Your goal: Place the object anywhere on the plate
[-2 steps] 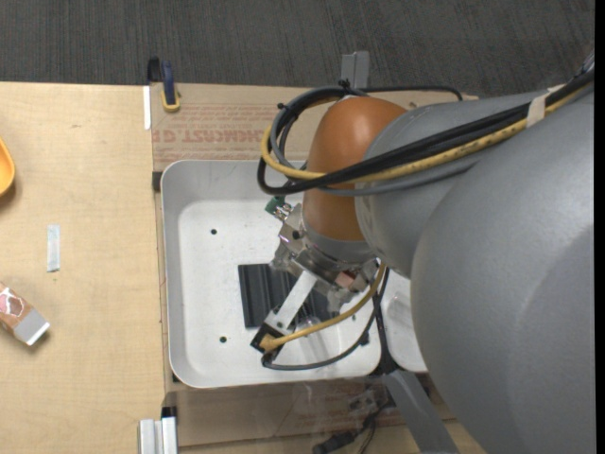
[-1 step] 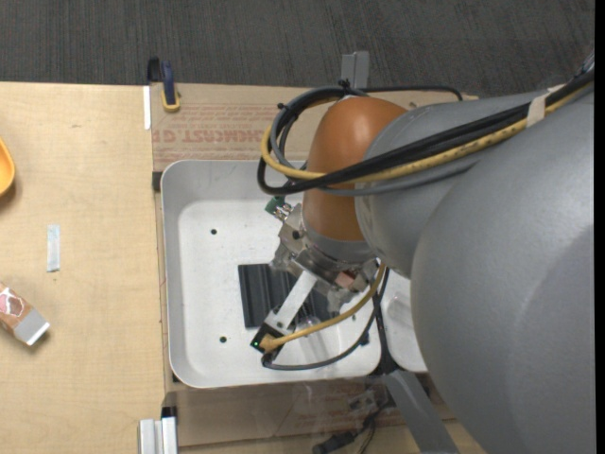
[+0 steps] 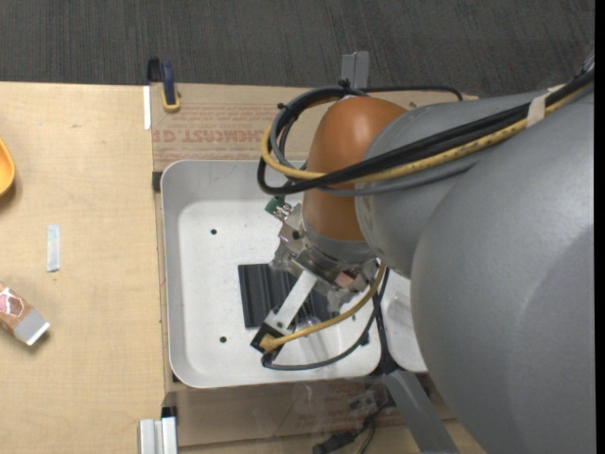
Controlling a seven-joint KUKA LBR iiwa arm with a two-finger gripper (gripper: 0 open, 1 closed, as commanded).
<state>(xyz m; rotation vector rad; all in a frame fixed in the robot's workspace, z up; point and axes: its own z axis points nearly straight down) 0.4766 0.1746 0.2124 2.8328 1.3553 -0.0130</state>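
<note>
A flat black ribbed block (image 3: 253,293) lies on the floor of the left white bin (image 3: 189,253), near its middle. My gripper (image 3: 319,274) hangs low over the bin just to the right of the block, under the orange band of the wrist. The wrist and cables hide most of the gripper, and the block's right edge runs under it. I cannot make out whether the gripper touches the block. A white curved surface (image 3: 405,334) peeks out under the arm at the right; it may be a plate or the other bin.
The big grey arm (image 3: 492,253) covers the right half of the view. On the bench to the left lie a small grey strip (image 3: 53,249), a red-and-white packet (image 3: 21,316) and an orange rim (image 3: 5,170). A blue clamp (image 3: 166,81) stands behind the bin.
</note>
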